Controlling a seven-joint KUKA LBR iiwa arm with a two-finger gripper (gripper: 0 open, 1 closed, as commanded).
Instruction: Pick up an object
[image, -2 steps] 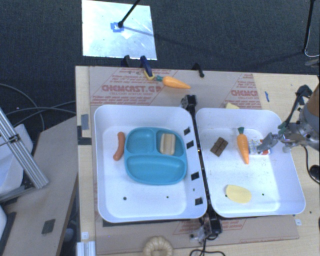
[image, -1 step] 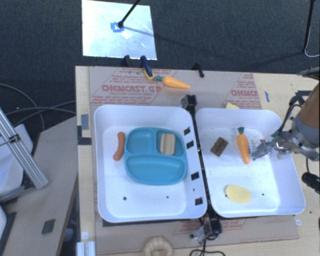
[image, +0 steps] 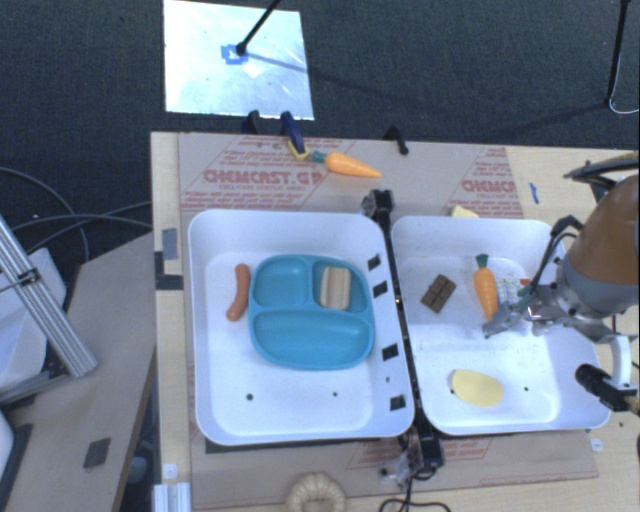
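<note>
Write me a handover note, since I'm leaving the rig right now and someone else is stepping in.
Gripper: low in the right bin, beside the carrot; nothing visibly between its fingers, and whether they are open or shut cannot be told.
Right bin: carrot, brown block, yellow piece.
Left bin: blue tray with a tan piece in one compartment, sausage beside the tray.
On the bench behind the bins: second carrot.
Done: nothing lifted.
Left: grasp an object and raise it; the nearer carrot looks the likely target.
</note>
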